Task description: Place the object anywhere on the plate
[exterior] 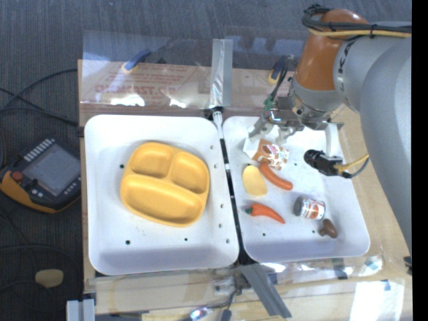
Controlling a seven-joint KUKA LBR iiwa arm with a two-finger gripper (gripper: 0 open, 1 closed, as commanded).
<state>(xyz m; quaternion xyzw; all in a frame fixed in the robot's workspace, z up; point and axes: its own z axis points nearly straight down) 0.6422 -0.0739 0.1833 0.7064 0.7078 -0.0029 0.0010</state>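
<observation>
The jaws [275, 131] hang low over the far end of the right bin [348, 236], just above a crumpled orange-and-white packet [271, 154]. Their tips appear slightly spread, and nothing sits between them; whether they touch the packet cannot be told from this angle.

By the look of it, the task has hardly begun. The yellow plate [166, 182], a moulded tray with three compartments, lies alone in the left bin [107, 246], and none of its compartments holds anything. The packet seems the likely object, as it is the thing nearest the jaws, and it lies in the right bin, well apart from the plate, across the divider between the bins. Grasping, lifting, carrying over and releasing are all left to do.

Just on the plate side of the packet lies a pale yellow piece [254, 180], beside an orange carrot-like toy [275, 176]. A second carrot [265, 212], a small can [310, 208] and a brown lump [328, 229] lie nearer the front rim.

The packet and the can carry printing, too small to read. Faint reddish lettering on the clear sheet [144, 85] behind the plate's bin is also illegible.
</observation>
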